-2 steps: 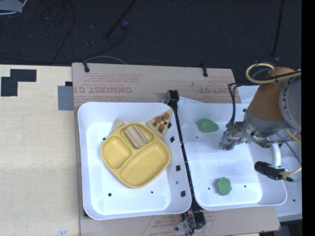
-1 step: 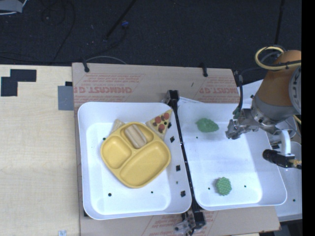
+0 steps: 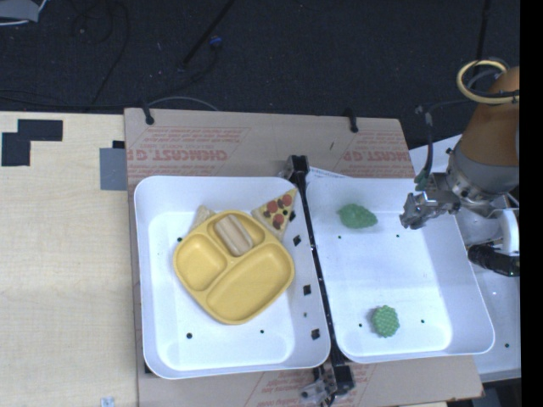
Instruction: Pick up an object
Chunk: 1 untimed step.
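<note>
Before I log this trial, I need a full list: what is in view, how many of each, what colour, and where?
White bins: 2, white, side by side on the bench; left bin, right bin.
Divided plate: 1, yellow, middle of the left bin.
Bread-like piece: 1, tan, in the plate's upper compartment.
Pizza slice: 1, tan with red spots, upper right of the left bin, beside the plate.
Leafy green item: 1, green, upper left of the right bin.
Bumpy round green item: 1, green, lower middle of the right bin.
Cardboard sheet: 1, brown, under both bins.
Gripper: 1, grey, over the right bin's upper right, holding nothing visible.
</note>
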Available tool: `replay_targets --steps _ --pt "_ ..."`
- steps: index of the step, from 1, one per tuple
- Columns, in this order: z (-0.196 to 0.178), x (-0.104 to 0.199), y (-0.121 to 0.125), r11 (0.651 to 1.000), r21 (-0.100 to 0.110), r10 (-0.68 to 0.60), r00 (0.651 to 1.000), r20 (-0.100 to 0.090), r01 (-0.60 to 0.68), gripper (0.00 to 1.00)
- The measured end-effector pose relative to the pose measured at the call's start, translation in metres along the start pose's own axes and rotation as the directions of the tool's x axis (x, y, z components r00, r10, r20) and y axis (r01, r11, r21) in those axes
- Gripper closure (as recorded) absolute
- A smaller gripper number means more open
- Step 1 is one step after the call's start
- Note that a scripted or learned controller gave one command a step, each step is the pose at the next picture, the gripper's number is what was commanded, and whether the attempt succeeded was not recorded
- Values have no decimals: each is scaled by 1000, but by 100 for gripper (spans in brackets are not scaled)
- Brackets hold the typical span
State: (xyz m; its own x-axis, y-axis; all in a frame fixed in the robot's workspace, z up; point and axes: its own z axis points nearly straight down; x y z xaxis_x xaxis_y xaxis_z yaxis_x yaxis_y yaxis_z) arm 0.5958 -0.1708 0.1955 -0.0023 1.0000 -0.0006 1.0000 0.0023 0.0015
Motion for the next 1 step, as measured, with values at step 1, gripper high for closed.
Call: replay_targets --steps 1 --pt "-53 -9 7 1000 -1 -1 1000 1 1 100"
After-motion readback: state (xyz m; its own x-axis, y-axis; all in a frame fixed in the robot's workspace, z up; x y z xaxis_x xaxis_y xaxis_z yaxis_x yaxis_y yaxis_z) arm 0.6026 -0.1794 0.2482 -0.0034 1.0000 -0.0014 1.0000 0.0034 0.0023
